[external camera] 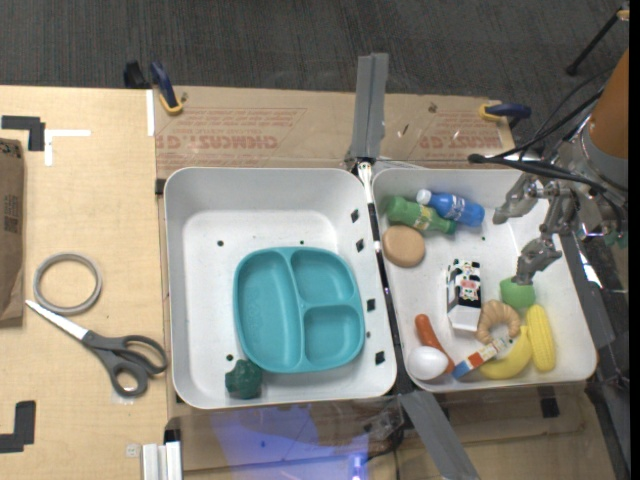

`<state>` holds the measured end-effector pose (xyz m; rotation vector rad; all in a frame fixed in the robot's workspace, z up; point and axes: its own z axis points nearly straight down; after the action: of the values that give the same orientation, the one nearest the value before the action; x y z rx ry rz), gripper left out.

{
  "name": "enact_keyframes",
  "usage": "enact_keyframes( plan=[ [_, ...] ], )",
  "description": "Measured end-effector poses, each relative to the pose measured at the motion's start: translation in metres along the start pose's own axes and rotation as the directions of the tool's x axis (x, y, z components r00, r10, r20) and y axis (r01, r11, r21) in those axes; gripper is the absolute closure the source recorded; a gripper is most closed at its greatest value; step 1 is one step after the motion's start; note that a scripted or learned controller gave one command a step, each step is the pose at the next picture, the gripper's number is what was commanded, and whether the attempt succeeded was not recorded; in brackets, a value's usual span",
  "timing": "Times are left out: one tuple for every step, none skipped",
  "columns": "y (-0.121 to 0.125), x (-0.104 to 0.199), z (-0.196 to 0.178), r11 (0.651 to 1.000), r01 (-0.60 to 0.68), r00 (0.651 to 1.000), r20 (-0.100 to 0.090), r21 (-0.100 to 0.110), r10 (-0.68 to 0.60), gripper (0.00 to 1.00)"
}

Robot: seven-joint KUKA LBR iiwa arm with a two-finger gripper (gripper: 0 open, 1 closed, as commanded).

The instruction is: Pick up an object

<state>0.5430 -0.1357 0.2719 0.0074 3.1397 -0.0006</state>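
The small green toy point(517, 294) sits in the right-hand bin point(572, 373), directly under the pincer point(528, 264) and apparently touching its tip. It looks like light, stiff plastic (probably smooth, so a little slippery). I would grip it across its short, flat sides, squarely from above.

Far to the left of the pincer, in the other bin point(190, 268), are a teal divided plate point(298, 310) and a dark green lump point(243, 379), neither an easy reach. Closer, still to the pincer's left, a green bottle point(418, 216) and a blue bottle point(452, 207) lie touching each other; both are round and likely to roll. A tan round piece point(404, 247) sits just below them.

Below and left of the pincer lie a red sausage point(427, 330) and a white egg point(428, 363). A cow-print carton point(464, 293) is well apart from the green toy and leaves room on that side. Just below the toy are a tan pretzel-like piece point(497, 318), a banana point(510, 360) and a corn cob point(541, 337), crowding that edge.

Whether the pincer is open or closed I cannot tell, and nothing can be seen held in it.
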Motion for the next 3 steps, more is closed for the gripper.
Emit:
enact_keyframes(
  plan=[
    [0.025,0.016,0.122,1.000,-0.009,1.000,-0.001,0.000,0.009,0.00],
    [0.006,0.027,0.179,0.990,-0.138,0.990,0.003,0.000,0.138,0.00],
    [0.041,0.040,0.180,0.979,-0.206,0.979,-0.001,0.000,0.206,0.00]
  ],
)
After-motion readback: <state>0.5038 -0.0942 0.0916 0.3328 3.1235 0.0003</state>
